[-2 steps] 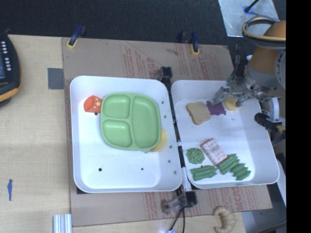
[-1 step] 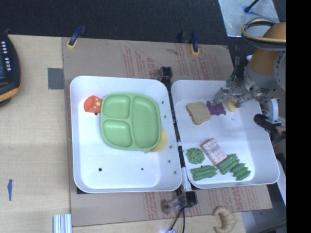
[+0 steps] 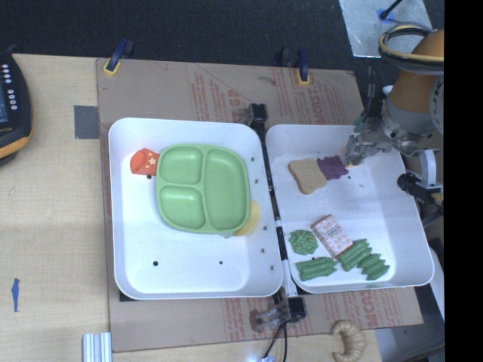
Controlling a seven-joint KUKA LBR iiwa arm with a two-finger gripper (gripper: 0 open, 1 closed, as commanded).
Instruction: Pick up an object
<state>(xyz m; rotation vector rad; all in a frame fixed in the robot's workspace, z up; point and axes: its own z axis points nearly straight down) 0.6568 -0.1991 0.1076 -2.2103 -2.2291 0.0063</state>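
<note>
my hand [image 3: 361,148] is low over the far part of the right bin [image 3: 411,240], near its back wall, and from this slant i cannot tell how it is set or whether it has hold of anything; nothing shows plainly in its grip. the nearest thing to it is the small purple piece [image 3: 332,167], lying just beside my hand, toward the left and a little nearer the camera, perhaps touching at its right edge, though the blur there keeps me from being sure. pressed against the purple piece on its far-left side is the tan slice of toast [image 3: 306,175], so that pair lies in a short row running leftward away from me. i judge the purple piece the natural thing to take, since it is closest and my arm [image 3: 413,89] comes in from the right. further out, toward the front of the same bin, are the red-and-white packet [image 3: 332,234], the round green cluster [image 3: 303,241] and the green bean pods [image 3: 343,262], well apart from my hand. in the left bin [image 3: 128,262] sits the green divided plate [image 3: 203,188], with a red piece [image 3: 143,161] at its left edge and a yellow piece [image 3: 249,219] peeking from under its right corner.
</note>
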